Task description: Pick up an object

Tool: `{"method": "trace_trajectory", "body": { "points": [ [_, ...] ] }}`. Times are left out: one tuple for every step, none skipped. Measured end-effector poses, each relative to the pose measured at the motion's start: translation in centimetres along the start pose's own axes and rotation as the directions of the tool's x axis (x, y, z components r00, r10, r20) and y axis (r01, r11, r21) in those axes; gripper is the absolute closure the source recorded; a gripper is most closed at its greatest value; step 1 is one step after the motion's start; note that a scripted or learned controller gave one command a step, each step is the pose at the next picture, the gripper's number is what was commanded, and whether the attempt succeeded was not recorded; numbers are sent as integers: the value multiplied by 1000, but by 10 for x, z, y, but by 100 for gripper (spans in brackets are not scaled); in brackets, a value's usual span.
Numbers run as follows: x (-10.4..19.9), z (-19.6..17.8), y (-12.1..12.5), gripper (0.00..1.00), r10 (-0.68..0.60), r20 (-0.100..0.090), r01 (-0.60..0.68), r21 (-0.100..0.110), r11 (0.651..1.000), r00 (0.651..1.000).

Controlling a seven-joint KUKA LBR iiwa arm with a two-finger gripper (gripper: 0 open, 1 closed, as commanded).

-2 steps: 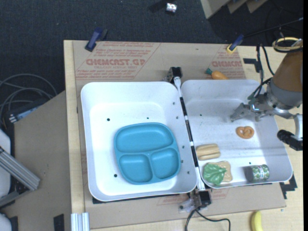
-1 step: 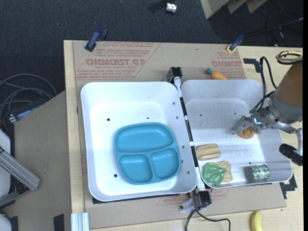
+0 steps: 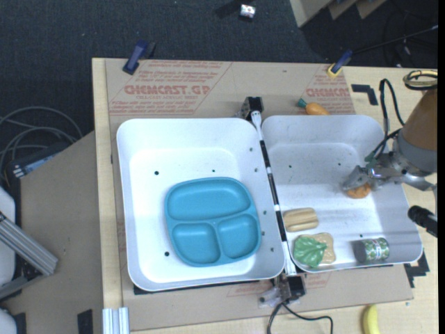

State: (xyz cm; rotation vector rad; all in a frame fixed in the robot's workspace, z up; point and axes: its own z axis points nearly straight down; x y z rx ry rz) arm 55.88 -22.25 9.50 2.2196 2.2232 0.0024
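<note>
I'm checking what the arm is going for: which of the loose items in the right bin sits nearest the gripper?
The small orange item, right at the gripper. The tan piece, green piece and can lie nearer the bin's front edge.

Grey arm (image 3: pixel 410 160), orange band (image 3: pixel 425 120)

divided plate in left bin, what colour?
Light blue; the divided plate shows clearly in the camera view.
</note>
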Motion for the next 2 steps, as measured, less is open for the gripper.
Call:
{"method": "trace_trajectory", "body": {
  "points": [
    [93, 10, 59, 100, -1, 0, 1, 0, 1000, 1000],
    [181, -91, 70, 100, 0, 0, 0, -2, 1000, 1000]
  ]
}}
